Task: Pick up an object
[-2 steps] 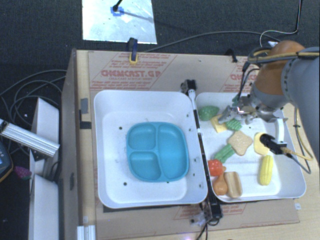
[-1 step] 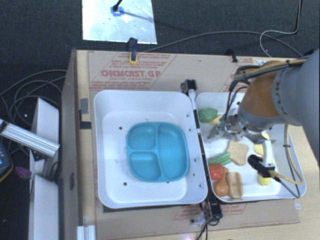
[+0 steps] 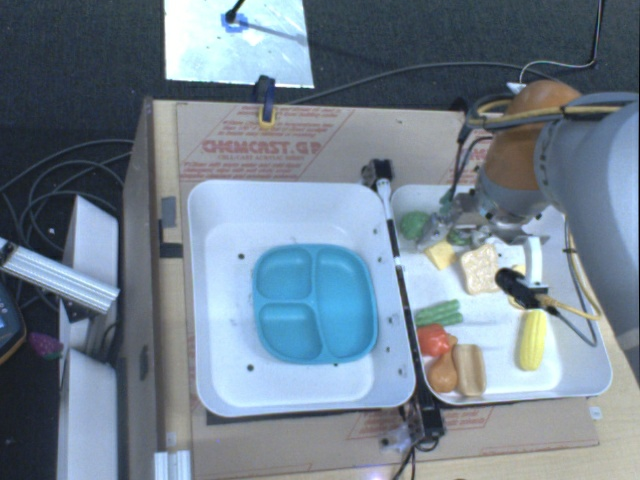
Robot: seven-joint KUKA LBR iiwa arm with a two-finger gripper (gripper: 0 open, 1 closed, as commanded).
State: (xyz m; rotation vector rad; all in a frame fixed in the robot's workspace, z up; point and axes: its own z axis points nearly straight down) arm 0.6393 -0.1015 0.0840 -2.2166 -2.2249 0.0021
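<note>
From above, the gripper [image 3: 455, 230] hangs low over the back of the right bin [image 3: 590, 368], its state too hard to tell, just beside a green toy [image 3: 413, 224], a yellow wedge [image 3: 440, 256] and a bread slice [image 3: 479, 268], while the left bin [image 3: 215, 268] holds a blue plate [image 3: 314, 303].

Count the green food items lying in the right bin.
2: a round green item at the bin's far left corner, and green beans by the divider. The arm may hide others.
</note>
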